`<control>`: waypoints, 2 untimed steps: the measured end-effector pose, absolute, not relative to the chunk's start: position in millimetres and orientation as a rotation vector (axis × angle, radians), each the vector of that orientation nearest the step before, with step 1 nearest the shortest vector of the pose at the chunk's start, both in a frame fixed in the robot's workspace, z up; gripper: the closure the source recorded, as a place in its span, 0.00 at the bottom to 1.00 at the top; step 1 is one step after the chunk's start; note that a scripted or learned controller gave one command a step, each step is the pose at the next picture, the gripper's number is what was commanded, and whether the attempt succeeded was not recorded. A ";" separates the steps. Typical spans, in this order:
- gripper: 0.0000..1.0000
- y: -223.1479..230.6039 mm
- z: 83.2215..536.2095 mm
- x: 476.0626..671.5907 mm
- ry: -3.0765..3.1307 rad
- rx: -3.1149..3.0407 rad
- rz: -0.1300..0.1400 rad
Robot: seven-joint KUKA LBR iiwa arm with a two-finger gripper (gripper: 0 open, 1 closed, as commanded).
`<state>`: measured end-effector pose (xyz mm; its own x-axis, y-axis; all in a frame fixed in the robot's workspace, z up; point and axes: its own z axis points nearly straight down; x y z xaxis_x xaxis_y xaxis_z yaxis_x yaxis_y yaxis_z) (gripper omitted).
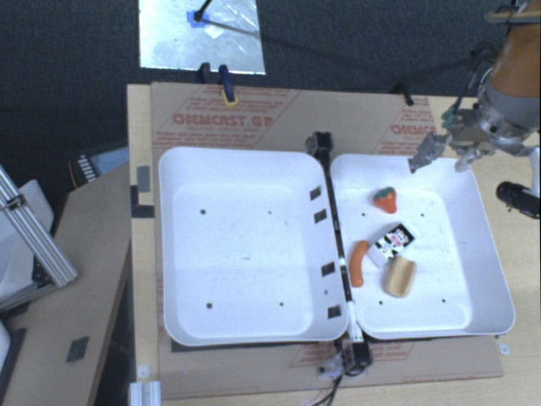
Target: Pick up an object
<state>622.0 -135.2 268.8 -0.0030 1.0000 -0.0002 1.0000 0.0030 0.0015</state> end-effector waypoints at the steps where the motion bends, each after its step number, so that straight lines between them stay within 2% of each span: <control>1: 0.00 -37.6 179.2 604.9 2.242 2.213 -0.003; 2: 1.00 -44.7 195.3 607.5 2.224 2.215 0.004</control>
